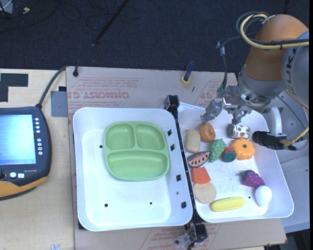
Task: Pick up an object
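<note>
My gripper (225,115) hangs open over the back of the right bin (275,163), with nothing between its fingers. One finger (211,112) stands just above a brown doughnut (207,132), the other (238,120) just above a small white and red can (241,131). Toy food fills this bin: a beige roll (192,139), a watermelon slice (198,159), broccoli (217,149), an orange pumpkin (242,149), purple grapes (252,178), a white egg (263,195), a corn cob (227,204), a tan round biscuit (204,192) and an orange-red piece (201,175).
The left bin (88,191) holds a green divided plate (136,151). A black rail (180,160) runs between the bins. A teach pendant (13,145) lies on the bench at far left. A blue and yellow clamp (187,73) sits at the cardboard's back edge.
</note>
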Available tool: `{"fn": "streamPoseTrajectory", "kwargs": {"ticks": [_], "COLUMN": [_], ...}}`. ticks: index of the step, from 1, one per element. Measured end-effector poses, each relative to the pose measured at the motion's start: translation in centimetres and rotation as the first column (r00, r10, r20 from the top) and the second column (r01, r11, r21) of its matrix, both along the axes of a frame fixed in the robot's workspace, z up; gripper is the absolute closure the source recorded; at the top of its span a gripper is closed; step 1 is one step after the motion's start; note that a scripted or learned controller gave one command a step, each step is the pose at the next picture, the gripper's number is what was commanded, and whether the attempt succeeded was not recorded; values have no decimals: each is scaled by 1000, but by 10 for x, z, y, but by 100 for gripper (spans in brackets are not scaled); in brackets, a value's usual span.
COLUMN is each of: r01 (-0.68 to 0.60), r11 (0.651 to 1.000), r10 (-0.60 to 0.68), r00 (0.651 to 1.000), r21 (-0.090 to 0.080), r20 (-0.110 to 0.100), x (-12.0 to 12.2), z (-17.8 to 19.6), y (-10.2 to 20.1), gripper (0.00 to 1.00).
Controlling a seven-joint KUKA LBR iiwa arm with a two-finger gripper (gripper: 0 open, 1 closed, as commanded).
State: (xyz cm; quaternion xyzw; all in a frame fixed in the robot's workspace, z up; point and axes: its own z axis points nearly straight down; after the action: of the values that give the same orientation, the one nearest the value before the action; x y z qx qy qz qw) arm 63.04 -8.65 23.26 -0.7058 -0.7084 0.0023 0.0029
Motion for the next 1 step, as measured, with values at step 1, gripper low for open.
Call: {"fn": "streamPoseTrajectory", "kwargs": {"ticks": [1], "r01": [2], "r11": [1000], "r10": [-2], "r00": [1000], "r21": [1], "r20": [-3], "x": [-3], "z": [-64], "y": [6], "gripper": [0]}}
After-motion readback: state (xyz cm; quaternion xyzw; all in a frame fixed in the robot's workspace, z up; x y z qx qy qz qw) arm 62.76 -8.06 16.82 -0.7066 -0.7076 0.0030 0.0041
